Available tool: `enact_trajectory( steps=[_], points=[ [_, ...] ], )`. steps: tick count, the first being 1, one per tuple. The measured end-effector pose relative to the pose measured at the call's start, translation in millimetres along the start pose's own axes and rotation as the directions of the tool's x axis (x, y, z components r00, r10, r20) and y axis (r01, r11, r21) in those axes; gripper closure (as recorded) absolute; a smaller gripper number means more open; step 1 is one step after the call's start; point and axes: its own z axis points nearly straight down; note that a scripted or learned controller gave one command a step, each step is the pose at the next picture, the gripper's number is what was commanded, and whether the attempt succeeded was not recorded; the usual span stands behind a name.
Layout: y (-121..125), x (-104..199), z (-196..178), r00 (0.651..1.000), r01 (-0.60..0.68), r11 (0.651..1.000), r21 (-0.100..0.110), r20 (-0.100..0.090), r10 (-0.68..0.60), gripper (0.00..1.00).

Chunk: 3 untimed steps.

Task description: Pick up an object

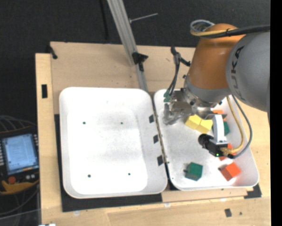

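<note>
Over the right bin (176,185), near its left wall, the gripper (170,113) is hanging with nothing visibly gripped, so the pick is looking undone, while a yellow block (199,123), green block (194,171) and orange block (229,171) are lying loose nearby.

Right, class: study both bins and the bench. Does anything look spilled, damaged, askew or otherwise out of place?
Nothing stands out. The yellow block, green block and orange block all lie loose inside the right bin, none over its rim. The left bin sits square beside it, and the end effector hangs low over the right bin's left side.
</note>
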Motion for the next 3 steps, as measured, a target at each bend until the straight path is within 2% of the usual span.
enact_trajectory(
  steps=[1,2,3],
  points=[
    [-28,45,15,1.0,0.001,1.0,0.0,-0.001,-0.001,1.0],
    [-49,93,4,1.0,0.004,1.0,-0.001,-0.003,-0.004,1.0],
    [-49,89,4,1.0,-0.005,1.0,-0.001,-0.002,0.005,0.0]
  ],
)
